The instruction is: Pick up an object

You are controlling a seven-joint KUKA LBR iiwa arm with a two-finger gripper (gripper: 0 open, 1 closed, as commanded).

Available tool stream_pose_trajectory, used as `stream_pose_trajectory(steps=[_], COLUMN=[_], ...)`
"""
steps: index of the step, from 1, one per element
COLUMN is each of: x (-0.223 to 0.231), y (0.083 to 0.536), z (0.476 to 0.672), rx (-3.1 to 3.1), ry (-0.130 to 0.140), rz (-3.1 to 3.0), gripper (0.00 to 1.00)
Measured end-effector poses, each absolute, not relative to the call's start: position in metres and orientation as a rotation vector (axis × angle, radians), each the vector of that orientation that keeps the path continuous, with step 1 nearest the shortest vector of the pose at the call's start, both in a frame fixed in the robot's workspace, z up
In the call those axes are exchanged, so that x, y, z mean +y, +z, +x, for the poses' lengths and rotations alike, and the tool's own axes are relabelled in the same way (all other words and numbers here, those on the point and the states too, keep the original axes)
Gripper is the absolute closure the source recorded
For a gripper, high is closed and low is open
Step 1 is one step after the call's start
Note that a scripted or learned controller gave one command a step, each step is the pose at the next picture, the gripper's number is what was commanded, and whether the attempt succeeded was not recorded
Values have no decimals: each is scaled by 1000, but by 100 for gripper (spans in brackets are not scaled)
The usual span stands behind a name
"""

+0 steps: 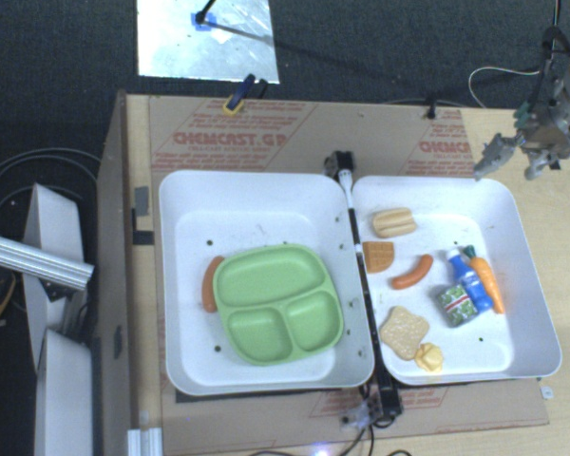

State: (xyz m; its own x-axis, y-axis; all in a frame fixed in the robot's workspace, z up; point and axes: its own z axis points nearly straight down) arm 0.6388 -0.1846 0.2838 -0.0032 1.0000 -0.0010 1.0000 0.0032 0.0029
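On the bench, a sheet of printed cardboard [294, 126] underlies two shallow white bins set side by side and touching along their inner rims. Left bin [185, 207]: holds a green three-compartment tray [275, 302], lying flat and slightly rotated, with a reddish sausage [209, 285] just beside the tray's left edge, partly tucked against it. Right bin [522, 255]: holds the smaller items, none of them gripped. Near its upper left corner lies a pale bread roll [393, 222]; below it, against the left wall, an orange-brown cracker-like slab [378, 256]; to the right of that, a second reddish sausage [411, 273], lying diagonally. Toward the right side, a blue-and-white bottle [464, 275] lies tilted, with an orange carrot [488, 284] touching its right side and a small green printed packet [455, 305] at its lower end. In the lower part, a tan slice of bread [403, 330] lies beside a small yellow piece [428, 356], the two touching. At the upper right, the gripper [516, 161] hangs above the far right corner of the right bin, outside the group of items and well apart from them; its two fingers are spread apart with nothing between them.
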Motion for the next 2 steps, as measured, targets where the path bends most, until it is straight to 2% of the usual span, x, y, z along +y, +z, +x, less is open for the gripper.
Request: stream_pose_trajectory(steps=[1,2], x=[-198,-146], y=[151,84], z=[601,543], rx=[2223,2223], ry=[-1,1], rz=[2221,2219], gripper=[0,0])
